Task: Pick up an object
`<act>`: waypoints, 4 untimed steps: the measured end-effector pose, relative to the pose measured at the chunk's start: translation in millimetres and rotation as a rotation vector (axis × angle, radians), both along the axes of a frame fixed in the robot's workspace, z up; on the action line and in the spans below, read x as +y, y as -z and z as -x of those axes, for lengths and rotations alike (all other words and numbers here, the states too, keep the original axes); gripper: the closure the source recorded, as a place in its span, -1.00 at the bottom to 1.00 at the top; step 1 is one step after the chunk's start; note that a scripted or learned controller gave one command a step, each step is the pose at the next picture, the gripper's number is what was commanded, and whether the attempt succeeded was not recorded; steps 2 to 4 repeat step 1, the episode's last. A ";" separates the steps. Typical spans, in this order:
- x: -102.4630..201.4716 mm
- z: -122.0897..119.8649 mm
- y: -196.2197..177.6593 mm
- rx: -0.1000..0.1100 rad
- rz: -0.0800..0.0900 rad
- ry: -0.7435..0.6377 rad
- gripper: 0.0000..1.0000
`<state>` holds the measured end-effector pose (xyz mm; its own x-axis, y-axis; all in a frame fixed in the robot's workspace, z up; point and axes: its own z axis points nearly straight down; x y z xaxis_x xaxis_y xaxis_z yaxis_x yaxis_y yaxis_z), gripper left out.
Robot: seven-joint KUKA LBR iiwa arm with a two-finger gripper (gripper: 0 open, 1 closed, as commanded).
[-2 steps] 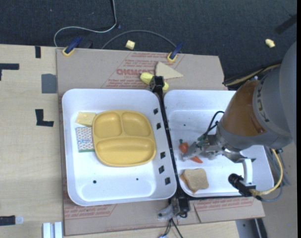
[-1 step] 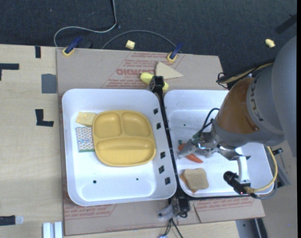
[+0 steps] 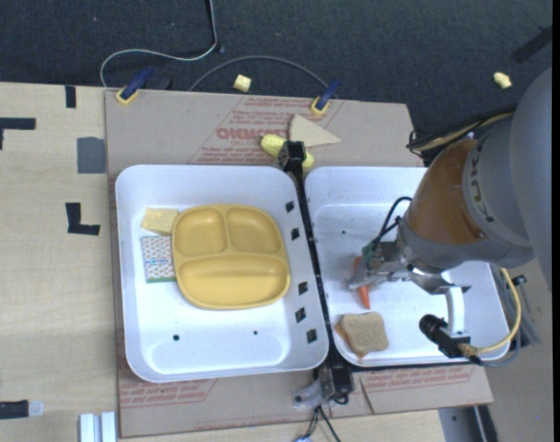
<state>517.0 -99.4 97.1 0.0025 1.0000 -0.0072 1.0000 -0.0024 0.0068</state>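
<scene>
In the right bin [image 3: 354,201], the gripper [image 3: 367,274] is down over a small orange piece [image 3: 363,295], with the bread slice [image 3: 364,333] just beside it at six o'clock. Whether the jaws are apart or together I cannot tell. Judging from this, nothing is lifted yet, so both grasp and raise remain.

Bins [image 3: 133,247]: smooth white plastic, slight gloss. Yellow tray [image 3: 232,256]: matt plastic. Desk [image 3: 40,274]: pale wood-grain. Brown cardboard sheet [image 3: 252,127] under bins, matt. Bread slice [image 3: 363,334]: rough, porous.
</scene>
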 end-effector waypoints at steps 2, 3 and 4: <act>70.5 -25.1 -92.0 0.001 -0.008 -0.010 1.00; 70.5 -25.1 -92.0 0.001 -0.008 -0.010 1.00; 70.5 -25.1 -92.0 0.001 -0.008 -0.010 1.00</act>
